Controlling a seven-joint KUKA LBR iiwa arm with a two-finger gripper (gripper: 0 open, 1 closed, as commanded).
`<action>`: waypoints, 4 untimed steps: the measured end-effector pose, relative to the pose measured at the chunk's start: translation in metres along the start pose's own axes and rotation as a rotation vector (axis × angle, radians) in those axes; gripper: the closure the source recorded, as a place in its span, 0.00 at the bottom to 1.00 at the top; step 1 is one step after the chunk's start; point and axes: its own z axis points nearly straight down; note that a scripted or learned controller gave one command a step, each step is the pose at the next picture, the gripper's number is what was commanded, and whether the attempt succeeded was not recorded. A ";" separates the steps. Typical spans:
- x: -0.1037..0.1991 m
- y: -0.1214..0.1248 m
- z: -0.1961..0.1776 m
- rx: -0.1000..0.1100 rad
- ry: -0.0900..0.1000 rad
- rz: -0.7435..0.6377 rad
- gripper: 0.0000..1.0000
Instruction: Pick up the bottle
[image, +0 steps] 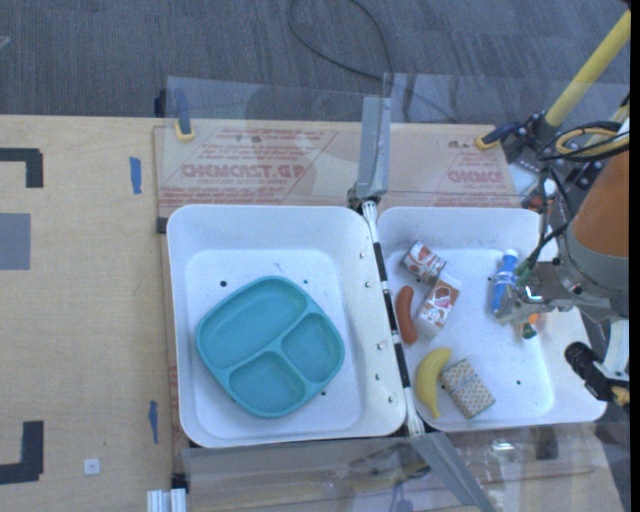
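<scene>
One blue-and-white bottle (503, 282), right bin (470, 222), just beside end effector (527, 305), jaw state indiscernible; risk: off-centre closure tips or slides it against the wall.

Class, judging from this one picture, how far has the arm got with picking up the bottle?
Done: the gripper has reached the right bin and sits beside the blue bottle. In hand: closing in on the bottle. Left: a visible grasp and lift; the bottle looks still down in the bin.

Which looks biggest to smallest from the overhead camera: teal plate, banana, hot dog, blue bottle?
1. Teal plate, by far.
2. Banana.
3. Hot dog and blue bottle look too alike to rank; the bottle is partly hidden.
</scene>
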 end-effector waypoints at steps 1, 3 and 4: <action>-0.015 0.054 0.061 -0.005 -0.002 0.153 0.00; -0.070 0.088 0.104 -0.016 0.005 0.044 0.00; -0.066 0.147 0.106 0.022 -0.001 0.253 0.00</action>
